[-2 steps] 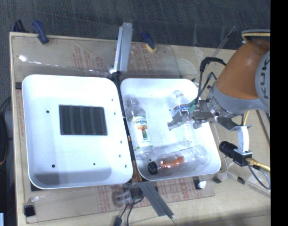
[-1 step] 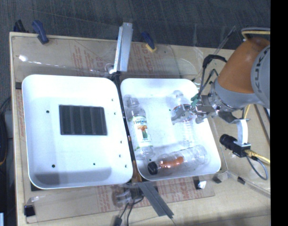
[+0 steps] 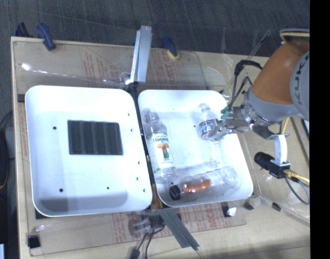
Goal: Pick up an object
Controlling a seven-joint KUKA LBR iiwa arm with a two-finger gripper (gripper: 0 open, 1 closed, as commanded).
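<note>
Lying in the right bin (image 3: 238,144) near its far right wall: a small clear water bottle (image 3: 208,124) with a blue-and-red label, jaws of the gripper (image 3: 225,124) reaching just beside it, their state impossible to tell.

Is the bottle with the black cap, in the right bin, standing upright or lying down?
Lying down. The black-capped bottle rests on its side along the near wall of the right bin, cap pointing toward the left bin.
</note>
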